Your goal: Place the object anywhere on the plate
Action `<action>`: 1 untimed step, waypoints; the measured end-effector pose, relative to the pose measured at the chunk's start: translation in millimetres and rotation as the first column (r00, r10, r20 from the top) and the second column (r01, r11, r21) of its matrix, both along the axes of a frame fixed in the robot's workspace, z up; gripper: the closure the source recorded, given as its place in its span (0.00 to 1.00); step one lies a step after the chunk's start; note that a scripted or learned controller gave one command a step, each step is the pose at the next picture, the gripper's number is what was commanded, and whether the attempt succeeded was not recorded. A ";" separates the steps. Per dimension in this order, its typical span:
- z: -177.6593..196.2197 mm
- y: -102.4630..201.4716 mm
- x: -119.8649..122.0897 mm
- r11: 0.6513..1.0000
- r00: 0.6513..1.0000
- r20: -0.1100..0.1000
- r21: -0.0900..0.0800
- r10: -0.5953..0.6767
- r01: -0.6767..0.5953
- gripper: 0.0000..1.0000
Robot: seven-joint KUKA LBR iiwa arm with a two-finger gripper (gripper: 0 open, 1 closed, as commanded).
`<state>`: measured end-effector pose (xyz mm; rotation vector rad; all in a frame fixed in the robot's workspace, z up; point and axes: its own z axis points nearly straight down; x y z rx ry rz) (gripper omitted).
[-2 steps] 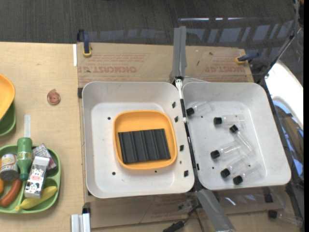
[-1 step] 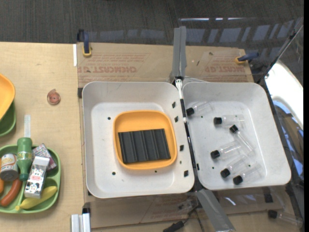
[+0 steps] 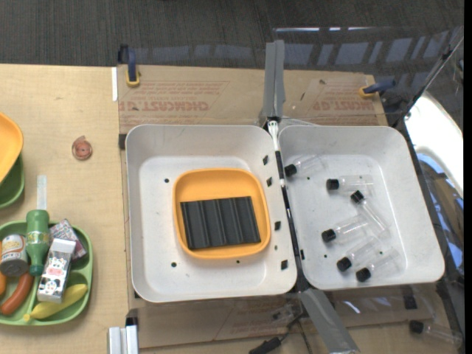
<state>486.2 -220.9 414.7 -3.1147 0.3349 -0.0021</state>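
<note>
An orange-yellow plate (image 3: 221, 179) lies in the middle of the left white bin (image 3: 151, 220). On it rests a dark grey ribbed rectangular block (image 3: 220, 222), lying flat and covering most of the plate's inner area. The right white bin (image 3: 413, 198) holds several clear vials with black caps, among them one near its back left (image 3: 302, 167), one in the middle (image 3: 341, 231) and one near the front (image 3: 376, 268). They lie scattered and apart from each other.
Both bins sit on brown cardboard (image 3: 192, 98) held by clamps at the back. On the wooden table to the left stand a green tray of toy food (image 3: 44, 279), an orange bowl (image 3: 7, 150) and a small pink disc (image 3: 82, 148).
</note>
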 end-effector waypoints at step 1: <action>0.0 0.4 68.0 1.000 1.000 0.000 0.002 0.015 -0.015 0.00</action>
